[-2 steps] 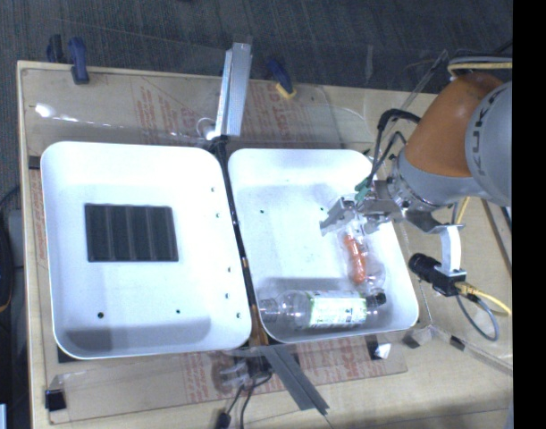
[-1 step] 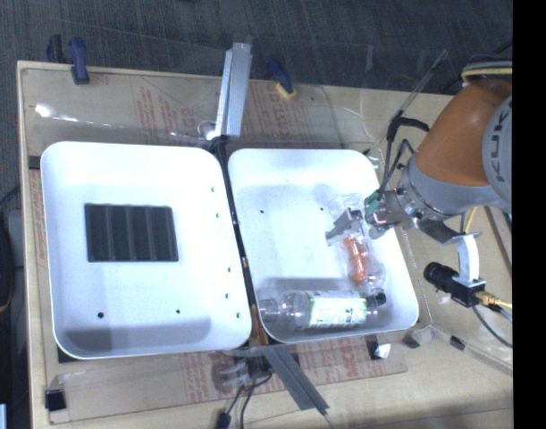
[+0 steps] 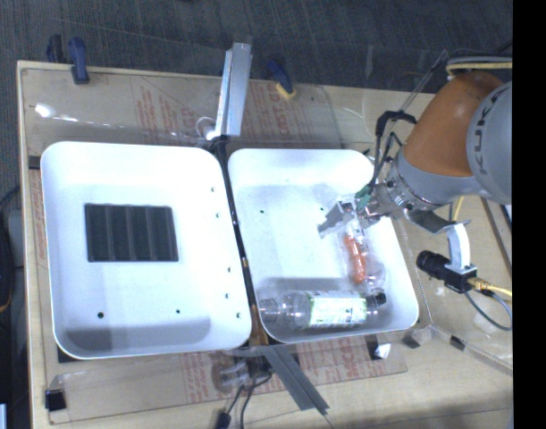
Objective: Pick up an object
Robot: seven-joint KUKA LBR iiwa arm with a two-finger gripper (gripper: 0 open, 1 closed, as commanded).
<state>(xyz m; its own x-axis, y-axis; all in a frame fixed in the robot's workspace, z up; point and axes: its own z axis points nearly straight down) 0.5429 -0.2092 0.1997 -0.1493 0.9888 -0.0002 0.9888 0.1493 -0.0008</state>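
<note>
An orange item in clear wrapping (image 3: 356, 256) lies in the bin on the view's right (image 3: 290, 164), just above the capped end of a clear plastic bottle (image 3: 322, 309) and close to touching it. You see the item running lengthwise away from the bottle, towards the bin's far side.

The hand (image 3: 342, 214) sits over the end of the item farthest from the bottle, low in the same bin. From this angle you cannot tell whether the hand is open or closed, or whether it touches the wrapping. Nothing is seen gripped in it.

The bottle itself lies on its side along the bin's near wall, with its green-and-white label facing up and its dark cap pointing to the view's right.

The grey arm with its orange band (image 3: 451, 141) comes in from beyond the bottle's capped end, over the bin's right rim.

Well to the left of the bottle, across the seam between the bins, the second white bin (image 3: 121, 164) holds a flat black ribbed panel (image 3: 131, 232) lying square near its middle.

Both bins rest on the bench (image 3: 121, 88). Far beyond the bottle, two blue clamps (image 3: 78, 59) grip the bench's back edge.
</note>
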